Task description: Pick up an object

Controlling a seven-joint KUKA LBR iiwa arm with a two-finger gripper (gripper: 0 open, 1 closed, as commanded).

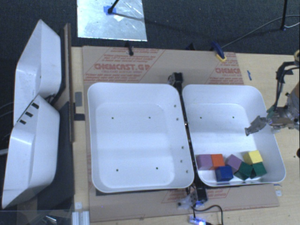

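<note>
Inside right bin (pixel 220 95), coloured blocks (pixel 230 166).

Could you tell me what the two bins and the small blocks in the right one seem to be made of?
The left bin and right bin look like thin moulded plastic: smooth white walls, rounded corners, a soft sheen. The coloured blocks look like painted wood or foam, with matte faces and crisp edges; which one cannot be told.

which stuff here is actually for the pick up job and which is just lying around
For the job:
gripper, over the right bin
purple block
orange block
blue block
yellow block
green block

Lying about:
left bin
metal sheet
blue clamp
</note>
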